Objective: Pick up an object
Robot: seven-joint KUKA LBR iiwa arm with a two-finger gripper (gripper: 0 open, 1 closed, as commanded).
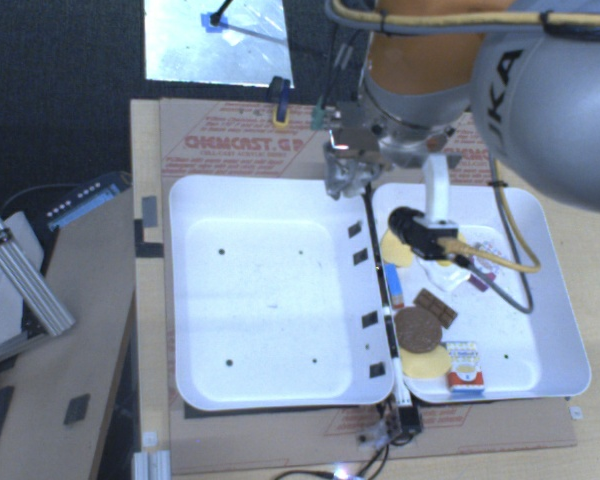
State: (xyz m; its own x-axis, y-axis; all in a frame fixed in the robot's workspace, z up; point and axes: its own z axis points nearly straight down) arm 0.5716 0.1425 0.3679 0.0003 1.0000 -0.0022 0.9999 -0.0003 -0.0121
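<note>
Objects for picking lie bunched in the right bin [525, 340], and the plainest of them is a round brown disc [416, 330], flat and matt like a biscuit, close to the wall shared with the left bin [270, 308]. Touching the disc on its far right side is a dark brown bar [438, 309], short and rectangular. A pale yellow slice [429, 365] shows from under the disc's near edge, partly covered by it, and a small carton [465, 369] in red, white and blue stands just right of that slice. Beyond the disc, along the shared wall, lies a thin blue stick [392, 286]. Small pale, purplish scraps to the far right of the disc are too blurred to name. The pincer [345, 173] hangs well beyond the disc and a little left of it, over the far rim where the bins meet; I cannot tell whether it is apart or together. The grey arm [550, 88] cuts off the bin's far corner. Both bins rest on a cardboard sheet [240, 143] with red print, on a pale desk [90, 298] over dark flooring [50, 68].
</note>
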